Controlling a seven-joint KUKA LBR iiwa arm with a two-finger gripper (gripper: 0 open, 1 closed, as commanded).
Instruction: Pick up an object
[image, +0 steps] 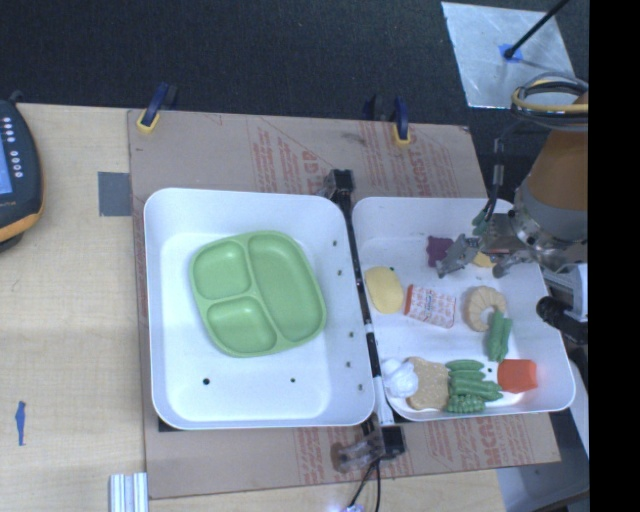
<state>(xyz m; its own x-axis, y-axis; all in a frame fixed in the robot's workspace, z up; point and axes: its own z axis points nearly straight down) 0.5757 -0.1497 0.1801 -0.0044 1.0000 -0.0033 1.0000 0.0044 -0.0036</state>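
Two shallow white bins sat side by side on the desk. The left bin held a green divided plate, lying flat near its middle with three compartments, all bare.

The right bin carried the loose things. A yellow lemon-shaped piece lay near its left wall, with a small red-and-white packet just beside it. Further right was a tan round cookie-like piece, touching a green pepper-like piece. Along the near edge lay a white lumpy piece, a tan bread slice, green pea pods and an orange-red block. A small purple object lay toward the far side.

The pincer hung low over the far right part of that bin, just beside the purple object; whether it was wide or narrow could not be told, and nothing showed between its tips.
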